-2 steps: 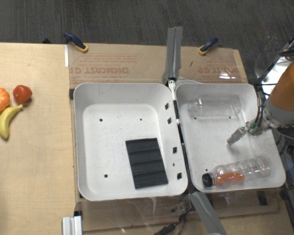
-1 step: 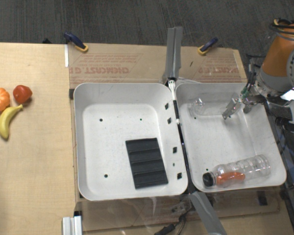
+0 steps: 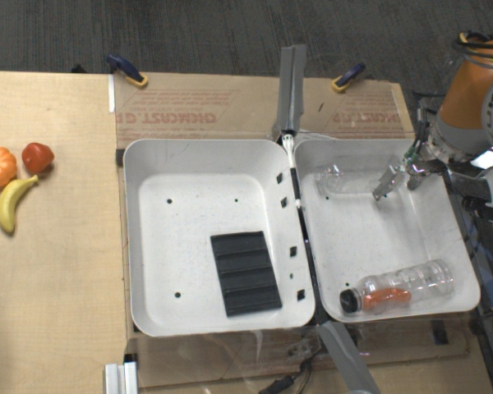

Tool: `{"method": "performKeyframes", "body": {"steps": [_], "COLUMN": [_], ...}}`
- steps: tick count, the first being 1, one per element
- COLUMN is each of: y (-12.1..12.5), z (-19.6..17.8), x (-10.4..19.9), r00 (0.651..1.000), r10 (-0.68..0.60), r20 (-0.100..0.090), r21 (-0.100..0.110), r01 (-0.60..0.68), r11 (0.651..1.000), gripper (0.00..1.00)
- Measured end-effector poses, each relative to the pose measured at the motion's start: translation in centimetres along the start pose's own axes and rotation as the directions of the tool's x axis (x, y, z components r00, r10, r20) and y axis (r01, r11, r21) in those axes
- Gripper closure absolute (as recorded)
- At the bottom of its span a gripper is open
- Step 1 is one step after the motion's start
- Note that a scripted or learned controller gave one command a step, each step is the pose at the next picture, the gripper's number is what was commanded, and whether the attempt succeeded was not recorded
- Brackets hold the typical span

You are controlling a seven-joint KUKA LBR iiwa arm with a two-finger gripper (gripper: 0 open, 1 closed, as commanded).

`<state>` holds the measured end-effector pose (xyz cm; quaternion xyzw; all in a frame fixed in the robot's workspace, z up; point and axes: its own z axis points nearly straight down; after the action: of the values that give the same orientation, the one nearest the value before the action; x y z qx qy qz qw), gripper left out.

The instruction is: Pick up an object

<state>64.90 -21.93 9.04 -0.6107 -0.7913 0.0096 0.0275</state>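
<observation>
In the bins: one black block (image 3: 246, 273), one clear bottle (image 3: 397, 290).

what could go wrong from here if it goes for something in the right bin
1. The clear plastic bottle lies on its side near the right bin's front wall; being round, it may roll or slip away from closing fingers.
2. The gripper is over the far part of that bin, well away from the bottle, so closing here would likely grab nothing.
3. The bottle sits close to the wall, so a descending finger could strike the rim.
</observation>
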Motion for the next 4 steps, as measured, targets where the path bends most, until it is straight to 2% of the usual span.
{"method": "performKeyframes", "body": {"steps": [1,2,3,4], "y": [0.0,-0.4,-2.5,-2.5], "z": [0.0,-0.6,0.2,0.2], "x": [0.0,0.0,7.4,7.4], "r00": [1.000,1.000,0.934,0.934], "r10": [-0.001,-0.002,0.357,0.358], "r20": [0.001,-0.002,0.013,0.013], "r21": [0.000,0.015,-0.055,-0.055], "r01": [0.001,0.002,-0.356,-0.357], "r11": [1.000,1.000,0.933,0.933], "gripper": [0.00,1.00,1.00,0.00]}}
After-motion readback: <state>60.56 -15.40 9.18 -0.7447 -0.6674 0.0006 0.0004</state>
